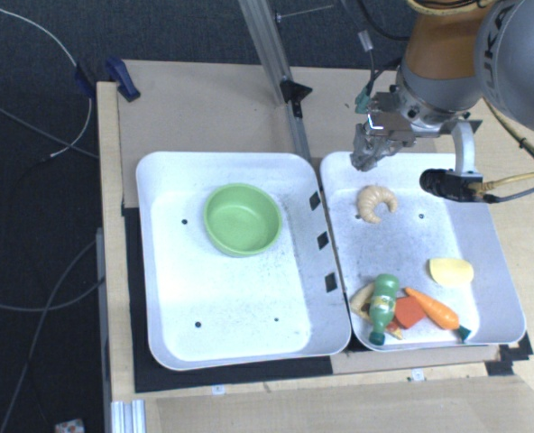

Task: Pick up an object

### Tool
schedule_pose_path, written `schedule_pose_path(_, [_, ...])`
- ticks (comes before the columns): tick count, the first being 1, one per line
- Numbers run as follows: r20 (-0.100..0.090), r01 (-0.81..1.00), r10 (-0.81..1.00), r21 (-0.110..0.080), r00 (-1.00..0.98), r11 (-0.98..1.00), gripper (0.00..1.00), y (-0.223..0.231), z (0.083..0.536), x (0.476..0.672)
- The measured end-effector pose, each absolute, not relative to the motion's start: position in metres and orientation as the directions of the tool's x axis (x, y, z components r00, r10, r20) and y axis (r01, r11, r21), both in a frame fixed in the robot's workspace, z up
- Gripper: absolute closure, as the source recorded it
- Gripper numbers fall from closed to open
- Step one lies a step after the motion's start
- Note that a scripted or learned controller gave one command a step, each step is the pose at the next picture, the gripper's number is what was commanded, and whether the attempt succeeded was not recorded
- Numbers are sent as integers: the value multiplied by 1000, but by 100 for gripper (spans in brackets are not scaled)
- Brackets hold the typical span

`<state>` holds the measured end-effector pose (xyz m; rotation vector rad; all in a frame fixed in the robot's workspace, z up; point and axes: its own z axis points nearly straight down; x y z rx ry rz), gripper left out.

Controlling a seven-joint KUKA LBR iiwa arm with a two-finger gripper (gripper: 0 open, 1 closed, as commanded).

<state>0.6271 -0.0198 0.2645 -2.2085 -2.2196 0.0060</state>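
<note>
My gripper [368, 157] hangs over the far left corner of the right bin [483, 242], just above and behind a tan croissant [375, 201] that lies on the bin floor. Nothing shows between the fingers. At the bin's near edge lie a green bottle [383, 303], an orange carrot [434, 308] and a red piece [409, 312] in a heap. A pale yellow lemon-like piece [451, 271] rests to their right. A green bowl [242, 218] stands in the left bin [177, 314].
A slanted metal pole [271, 48] rises behind the bins. Black clips [321, 239] sit on the divide between the bins. A black cable connector [452, 185] hangs over the right bin's far side.
</note>
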Motion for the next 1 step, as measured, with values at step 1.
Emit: schedule_pose_path(1, [4, 1000, 1000, -13, -5, 5, 100, 30, 247, 635])
